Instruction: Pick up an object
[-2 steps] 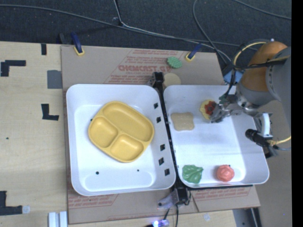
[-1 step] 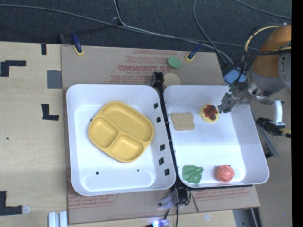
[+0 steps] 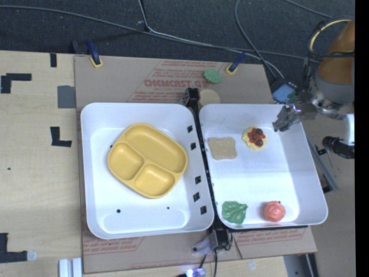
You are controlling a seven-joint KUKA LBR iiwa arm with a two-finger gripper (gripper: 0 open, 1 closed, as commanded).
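Currently pre-grasp: gripper (image 3: 282, 122) sits at the far right rim of the right bin (image 3: 300, 172), nothing between its fingers, and I can't tell from this angle whether it's spread or closed. Using the right bin as reference: small pizza-like toy (image 3: 254, 137) lies in its far half, near the gripper and the closest candidate; tan bread slice (image 3: 222, 148) is just left of that, close to the divider wall; green leafy piece (image 3: 234, 211) and red tomato-like toy (image 3: 274, 210) sit along its near wall, apart from each other. My read: next move is to pick a target, likely the pizza toy, swing in over it and descend; it's flat, so the fingers need to go low, and the bread is flatter still. Left of the right bin, touching it, the left bin (image 3: 98, 172) holds a yellow divided plate (image 3: 148, 160). Both bins rest on a cardboard sheet (image 3: 167, 79) over a wooden bench (image 3: 34, 172). Beyond the right bin's far edge: a small green item (image 3: 212, 75) on the cardboard, blue clamps at the sheet's corners, cables trailing over dark carpet (image 3: 190, 10).
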